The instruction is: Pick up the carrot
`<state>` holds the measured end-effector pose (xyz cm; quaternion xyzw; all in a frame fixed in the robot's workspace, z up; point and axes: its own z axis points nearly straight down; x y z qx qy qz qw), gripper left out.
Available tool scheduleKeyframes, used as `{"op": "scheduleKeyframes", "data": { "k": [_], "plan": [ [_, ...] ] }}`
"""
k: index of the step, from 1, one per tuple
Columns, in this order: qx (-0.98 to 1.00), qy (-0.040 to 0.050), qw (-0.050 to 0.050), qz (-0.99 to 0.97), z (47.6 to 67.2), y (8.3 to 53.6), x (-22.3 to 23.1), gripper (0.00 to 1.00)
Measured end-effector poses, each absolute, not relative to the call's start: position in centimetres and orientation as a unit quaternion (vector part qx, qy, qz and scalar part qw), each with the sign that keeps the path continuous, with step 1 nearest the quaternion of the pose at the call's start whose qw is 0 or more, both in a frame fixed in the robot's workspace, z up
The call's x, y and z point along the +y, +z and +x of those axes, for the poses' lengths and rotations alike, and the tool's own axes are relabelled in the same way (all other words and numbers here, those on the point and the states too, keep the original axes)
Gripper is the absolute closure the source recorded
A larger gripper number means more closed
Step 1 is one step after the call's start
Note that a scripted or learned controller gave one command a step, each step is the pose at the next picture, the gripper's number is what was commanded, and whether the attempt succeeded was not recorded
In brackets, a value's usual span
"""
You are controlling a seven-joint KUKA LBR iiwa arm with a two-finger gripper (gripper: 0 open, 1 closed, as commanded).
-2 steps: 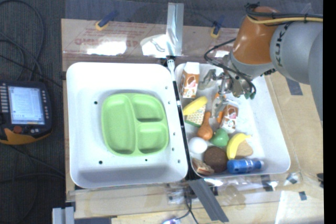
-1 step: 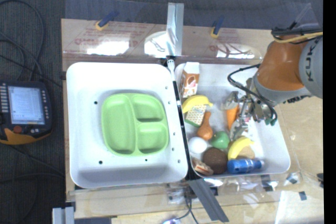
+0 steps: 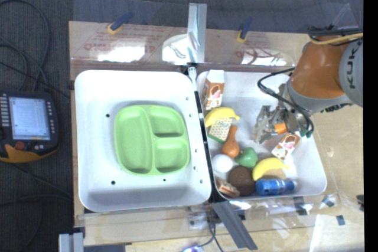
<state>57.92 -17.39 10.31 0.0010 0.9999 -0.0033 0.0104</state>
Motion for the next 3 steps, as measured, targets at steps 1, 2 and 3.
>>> {"op": "scheduleKeyframes", "data": {
  "k": [1,2,3],
  "plan": [
    [0.98,-0.0003,0.004,-0.197,57.7,18.6,-12.3,1.0],
    [0.98,0.0006,0.002,-0.197,57.6,18.4,-12.3,0.0],
    [0.979,-0.002,0.007,-0.205,55.4,9.9,-13.5,0.0]
  ]
}}
